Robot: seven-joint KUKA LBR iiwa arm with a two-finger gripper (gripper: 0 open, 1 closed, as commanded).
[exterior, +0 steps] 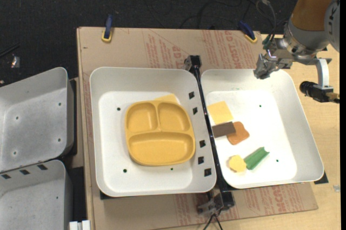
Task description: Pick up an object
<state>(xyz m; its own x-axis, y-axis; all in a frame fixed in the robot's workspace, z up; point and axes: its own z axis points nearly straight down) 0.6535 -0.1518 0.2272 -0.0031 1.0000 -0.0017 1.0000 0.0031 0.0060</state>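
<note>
overhead camera view: gripper (pixel 265 69) hung over the far rim of the right bin (pixel 303 126), nothing visibly between its parts, and whether it was apart or together could not be told at that size. pickable pieces lay well below and left of it: a yellow square (pixel 220 112), a brown block (pixel 223 129) touching an orange piece (pixel 239 134), then a green stick (pixel 255 158) beside a small yellow lump (pixel 236 164). far left of the gripper, the left bin (pixel 108 115) carried a yellow divided tray (pixel 160 133). judged, the arm sat high to keep the items unobstructed.
</note>
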